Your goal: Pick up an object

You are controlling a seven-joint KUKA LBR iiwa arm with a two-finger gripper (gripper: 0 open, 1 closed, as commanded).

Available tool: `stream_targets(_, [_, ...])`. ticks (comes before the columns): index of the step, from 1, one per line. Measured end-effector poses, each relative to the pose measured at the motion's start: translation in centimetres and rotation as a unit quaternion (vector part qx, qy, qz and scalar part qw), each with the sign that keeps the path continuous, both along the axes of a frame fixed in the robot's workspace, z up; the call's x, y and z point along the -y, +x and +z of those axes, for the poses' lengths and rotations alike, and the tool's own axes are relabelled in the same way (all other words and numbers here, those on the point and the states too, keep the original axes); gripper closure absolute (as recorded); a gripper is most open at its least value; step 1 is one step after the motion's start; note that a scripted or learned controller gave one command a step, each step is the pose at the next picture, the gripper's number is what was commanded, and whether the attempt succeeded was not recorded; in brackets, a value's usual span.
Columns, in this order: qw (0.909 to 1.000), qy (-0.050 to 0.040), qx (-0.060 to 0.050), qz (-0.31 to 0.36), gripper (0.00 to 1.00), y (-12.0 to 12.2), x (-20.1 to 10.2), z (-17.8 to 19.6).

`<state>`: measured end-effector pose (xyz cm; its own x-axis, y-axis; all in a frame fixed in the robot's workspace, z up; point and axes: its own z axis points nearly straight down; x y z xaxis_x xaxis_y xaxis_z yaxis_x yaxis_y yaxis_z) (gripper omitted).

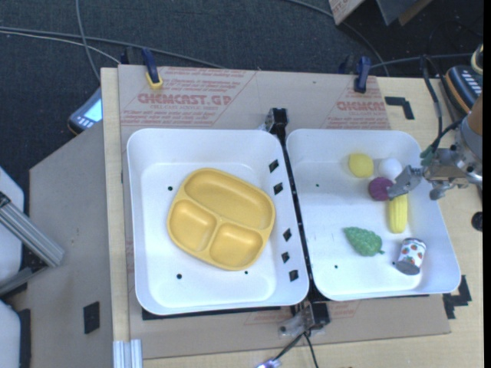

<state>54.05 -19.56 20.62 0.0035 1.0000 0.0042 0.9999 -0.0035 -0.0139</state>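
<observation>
My gripper (418, 181): it hung over the right bin (330, 278), near that bin's right wall, beside the crowded items.
Jaw state: I could not tell whether they were spread or pressed together; nothing was visibly pinched.
Nearest targets: a purple ball (380, 188), a white ball (390, 167) and a corn cob (397, 213) sat touching or just beside each other; a lemon (360, 164) lay close by.
Other targets: a green leaf (362, 241) and a small cup (410, 255) lay apart from the cluster.
Risk 1: I judged that round items could roll from a closing pinch.
Risk 2: crowding could have made me nudge a neighbour or catch two things.
Risk 3: the nearby wall could have blocked one side.
Surface: smooth white plastic; I judged it slippery.
Left bin (146, 205): it held a yellow tray (221, 218).
Room: bench (199, 90) clamped at the back, dark floor (192, 21) with cables.
</observation>
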Motion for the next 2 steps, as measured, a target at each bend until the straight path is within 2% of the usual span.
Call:
stream_targets(1, [1.0000, -0.0017, 0.007, 0.002, 0.00, 0.3, 0.0, 0.7])
stream_targets(2, [1.0000, -0.0006, 0.004, 0.002, 0.00, -0.3, -0.5, -3.8])
